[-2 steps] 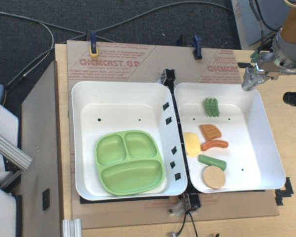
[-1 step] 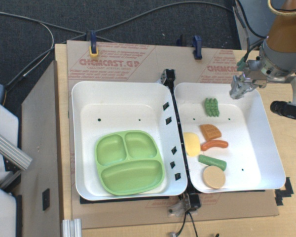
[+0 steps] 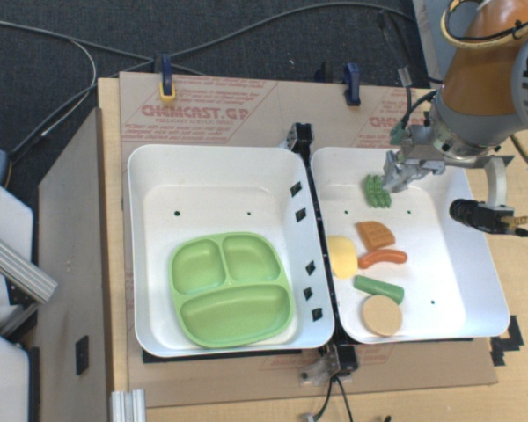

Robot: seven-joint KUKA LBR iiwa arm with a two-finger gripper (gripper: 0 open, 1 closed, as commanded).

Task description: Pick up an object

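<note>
Claw (image 3: 394, 181) low in the right bin (image 3: 458, 297), at its far end, tips right beside a green leafy piece (image 3: 377, 192); contact unclear, and whether the claw is apart or together cannot be told, wrist blocking it. Nearer than the green piece: orange slab (image 3: 375, 234), sausage (image 3: 383, 258), yellow lump (image 3: 341, 257), green pod (image 3: 378, 287), tan disc (image 3: 382, 316). Arm cut off at frame edge. Left bin (image 3: 150, 236) holds a green tray (image 3: 232, 288).

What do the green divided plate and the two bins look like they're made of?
Green divided plate: looks like moulded plastic, matte to satin, judging by its uniform colour, rounded compartment ridges and soft highlights. Left bin and right bin: probably thin formed plastic, smooth and slightly glossy, with rounded corners and rolled rims; painted metal can't be ruled out from this view.
</note>
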